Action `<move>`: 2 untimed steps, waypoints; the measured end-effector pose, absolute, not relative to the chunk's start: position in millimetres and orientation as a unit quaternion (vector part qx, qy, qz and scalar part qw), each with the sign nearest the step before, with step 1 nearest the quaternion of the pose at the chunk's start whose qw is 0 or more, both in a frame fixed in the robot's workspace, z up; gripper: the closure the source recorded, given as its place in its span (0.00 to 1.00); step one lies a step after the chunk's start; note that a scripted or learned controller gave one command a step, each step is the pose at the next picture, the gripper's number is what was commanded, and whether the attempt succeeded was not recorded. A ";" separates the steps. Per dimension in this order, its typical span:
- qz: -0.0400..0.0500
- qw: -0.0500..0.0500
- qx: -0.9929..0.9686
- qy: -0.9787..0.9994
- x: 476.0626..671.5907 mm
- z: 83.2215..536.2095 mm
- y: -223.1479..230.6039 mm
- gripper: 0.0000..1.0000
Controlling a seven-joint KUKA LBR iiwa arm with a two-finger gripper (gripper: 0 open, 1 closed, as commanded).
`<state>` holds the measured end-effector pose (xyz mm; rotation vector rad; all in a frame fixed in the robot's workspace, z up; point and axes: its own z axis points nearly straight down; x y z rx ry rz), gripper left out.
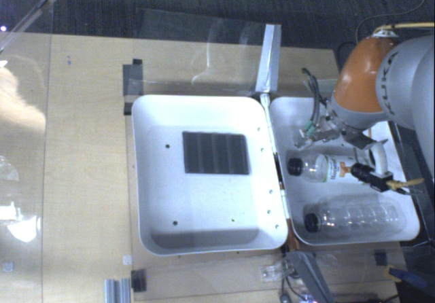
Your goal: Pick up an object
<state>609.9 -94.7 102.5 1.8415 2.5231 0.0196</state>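
Observation:
Two clear plastic bottles lie on their sides in the right bin. The smaller bottle has a black cap pointing left and a label with some orange on it. The larger ribbed bottle lies along the bin's front wall, and its black cap also points left. My gripper hangs low over the back-left part of this bin, just above and behind the small bottle's cap end. Nothing shows in its grasp. The grey arm with its orange band reaches in from the right.
The left bin holds a dark ridged rectangular pad lying flat near its middle. A clear panel on a metal post stands behind the bins. A wooden bench surrounds both bins.

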 end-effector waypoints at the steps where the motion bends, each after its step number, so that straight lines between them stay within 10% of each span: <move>1: 0.002 0.005 0.554 0.832 659.2 187.3 -79.3 1.00; 2: 0.002 0.004 0.554 0.832 659.0 187.0 -79.1 0.00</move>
